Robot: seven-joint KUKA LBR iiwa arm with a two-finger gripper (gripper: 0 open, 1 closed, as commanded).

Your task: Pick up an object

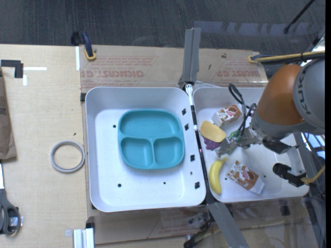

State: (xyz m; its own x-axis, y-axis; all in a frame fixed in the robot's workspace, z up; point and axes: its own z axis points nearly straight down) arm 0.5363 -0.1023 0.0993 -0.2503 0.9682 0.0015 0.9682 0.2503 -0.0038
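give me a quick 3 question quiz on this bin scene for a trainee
1. True or false: the teal tray lies in the left bin.
2. Which thing lies nearest the divider in the right bin? A) banana B) lower carton C) upper carton
3. Fill in: the grey ring lies on the bench, outside the bins, to the view's ____ of them.

Key
1. True; it has three compartments and sits near that bin's middle.
2. A; the banana lies along the left wall, below the yellow piece.
3. Left.

The gripper is low over the purple thing.
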